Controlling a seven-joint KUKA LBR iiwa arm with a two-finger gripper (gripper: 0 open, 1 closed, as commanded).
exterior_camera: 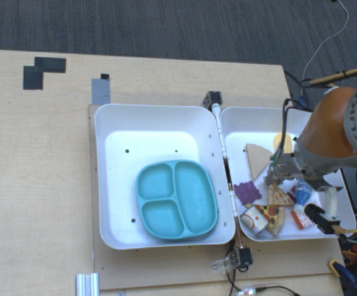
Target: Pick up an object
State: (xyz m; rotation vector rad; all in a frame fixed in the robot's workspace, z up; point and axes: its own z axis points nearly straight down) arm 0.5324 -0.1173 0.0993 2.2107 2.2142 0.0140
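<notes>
Two white bins sit side by side on the bench. The left bin (113,165) holds a light blue divided plate (177,198). The right bin (240,128) holds the loose objects: a purple piece (247,192), a beige wedge (258,158), a small blue item (303,194), a yellow piece (283,143) and some printed cartons (261,216). The arm (332,131) reaches into the right bin, and the gripper (279,172) is low among these objects, near the centre of the pile. Whether the claw is open or closed cannot be told, and no object is seen lifted. It seems the pick is not yet finished; grasping and raising remain.
</notes>
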